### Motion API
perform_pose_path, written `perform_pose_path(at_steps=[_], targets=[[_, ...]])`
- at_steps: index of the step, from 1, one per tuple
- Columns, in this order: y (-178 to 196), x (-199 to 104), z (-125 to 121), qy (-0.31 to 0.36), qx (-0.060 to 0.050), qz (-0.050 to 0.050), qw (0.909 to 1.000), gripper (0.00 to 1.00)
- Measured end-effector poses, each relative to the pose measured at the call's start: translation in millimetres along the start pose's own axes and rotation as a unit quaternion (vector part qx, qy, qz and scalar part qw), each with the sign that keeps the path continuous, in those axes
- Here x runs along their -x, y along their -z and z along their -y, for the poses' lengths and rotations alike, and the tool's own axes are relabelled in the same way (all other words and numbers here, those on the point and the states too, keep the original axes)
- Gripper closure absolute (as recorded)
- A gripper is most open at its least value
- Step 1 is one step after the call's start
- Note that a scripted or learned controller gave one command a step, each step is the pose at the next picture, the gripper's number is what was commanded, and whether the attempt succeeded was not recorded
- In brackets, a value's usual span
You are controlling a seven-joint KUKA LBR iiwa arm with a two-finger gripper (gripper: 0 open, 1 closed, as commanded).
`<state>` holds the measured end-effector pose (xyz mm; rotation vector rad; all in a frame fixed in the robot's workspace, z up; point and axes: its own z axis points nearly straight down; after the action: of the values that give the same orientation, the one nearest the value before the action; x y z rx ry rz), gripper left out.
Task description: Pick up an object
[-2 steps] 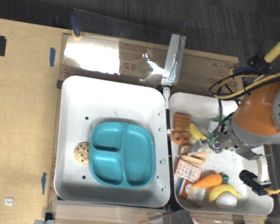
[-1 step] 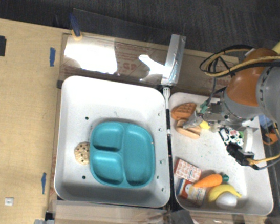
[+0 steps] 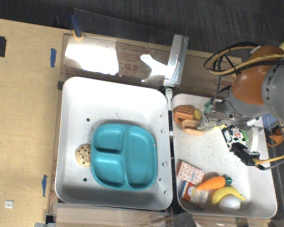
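Camera view looks down on two shallow white bins sitting side by side on the table [image 3: 10,118]. The left bin [image 3: 76,96] holds a teal plastic plate with three sections [image 3: 124,156], and a small speckled cookie [image 3: 83,154] touches the plate's rim at its 9 o'clock side. The right bin [image 3: 264,198] holds more toys. A tan hot dog toy with a brown top [image 3: 186,116] lies at the bin's 11 o'clock corner. At the 6 o'clock end sit a red patterned box [image 3: 190,172], an orange carrot [image 3: 212,182] and a yellow banana [image 3: 228,193], bunched together.

The grey arm comes in from 3 o'clock. Its claw [image 3: 212,117] is down low in the right bin. I cannot tell how wide the claw is, or if it has anything in it.

The hot dog toy is the closest thing. It lies just beside the claw, toward 9 o'clock. Its long side runs from 9 to 3 o'clock, pointing at the claw. I think a grab there would need a short slide toward 9 o'clock.
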<state>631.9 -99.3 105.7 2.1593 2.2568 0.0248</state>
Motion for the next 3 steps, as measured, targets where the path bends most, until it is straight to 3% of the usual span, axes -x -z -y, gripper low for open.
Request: perform_pose_path(at_steps=[1,2,3], targets=[[-1,0,1,0.000,-0.001,0.000,1.0000,0.00],[-15,26,-32,-0.022,-0.020,-0.005,0.9995,0.00],[-6,26,-30,-0.022,-0.025,-0.004,0.9994,1.00]])
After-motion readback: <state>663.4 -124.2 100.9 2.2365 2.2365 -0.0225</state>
